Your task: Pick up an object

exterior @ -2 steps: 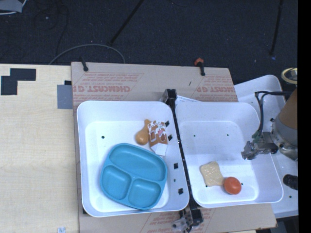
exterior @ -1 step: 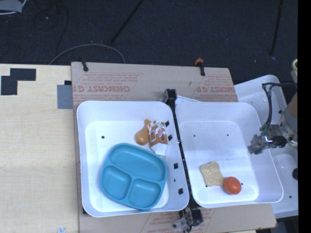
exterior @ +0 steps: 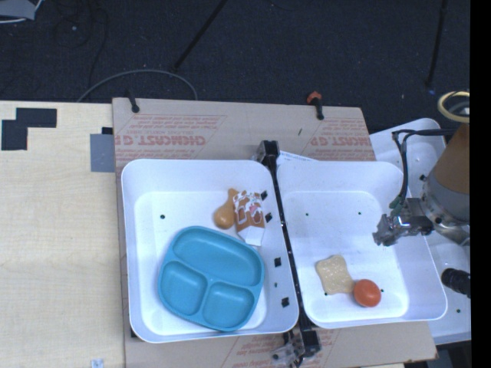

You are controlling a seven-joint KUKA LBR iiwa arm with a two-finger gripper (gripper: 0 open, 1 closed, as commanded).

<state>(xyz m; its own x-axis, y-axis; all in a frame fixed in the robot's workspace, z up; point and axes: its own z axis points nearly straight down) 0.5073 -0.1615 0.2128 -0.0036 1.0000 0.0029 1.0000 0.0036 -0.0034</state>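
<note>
Judging from how things lie, the pick has hardly begun: nothing is lifted, and everything sits on a bin floor.

The left bin (exterior: 142,205) carries the largest item, a blue tray (exterior: 211,278) with three compartments, lying flat and filling the near half of that bin, its edge close to the near right corner. Just beyond it, toward the far right corner of the left bin, a small brown toy (exterior: 242,209) with a white patterned part lies on a scrap of white paper, touching or almost touching the tray's far rim.

The right bin (exterior: 330,182) holds two small things near its near edge: a pale cracker (exterior: 334,273), roughly square, and a red ball (exterior: 367,292) just beside it on the side nearer the bin's near right corner. They look to be touching or barely apart; I cannot say which.

The arm (exterior: 456,175) comes in over the right bin's right edge, and the gripper (exterior: 390,231) hangs at about the middle of that edge, above the floor and well apart from the cracker and ball. It is too dark and small to tell whether it is wide or narrow. Nothing shows in its grasp.

What remains is all of it: choosing a target, likely the ball or cracker as the nearest, coming down over it, closing, and lifting clear.
</note>
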